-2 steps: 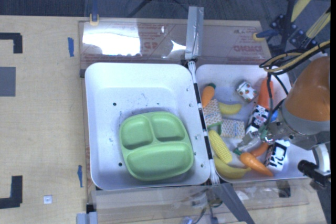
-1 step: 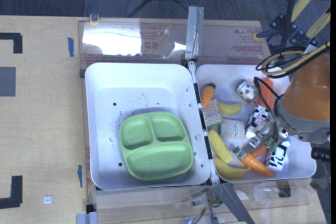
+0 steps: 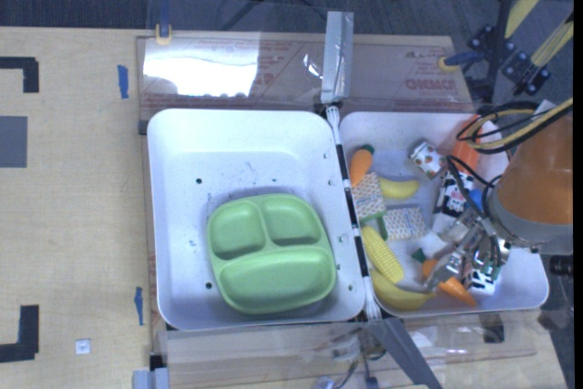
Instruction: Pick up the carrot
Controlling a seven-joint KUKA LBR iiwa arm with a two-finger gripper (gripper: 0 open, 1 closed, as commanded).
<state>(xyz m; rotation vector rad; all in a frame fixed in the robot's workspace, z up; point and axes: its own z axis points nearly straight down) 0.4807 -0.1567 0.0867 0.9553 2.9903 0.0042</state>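
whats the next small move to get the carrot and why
Probably lift a little and shift toward the far-left corner of the right bin. The gripper sits low at the near right, among small orange pieces, while the carrot lies against the divider, beside a banana. It looks clear from above, so centring over it before descending seems sensible.

Two white bins [image 3: 182, 150], one green divided plate [image 3: 271, 252], one carrot [image 3: 362, 163], two bananas [image 3: 399, 189], one corn cob [image 3: 383, 255].
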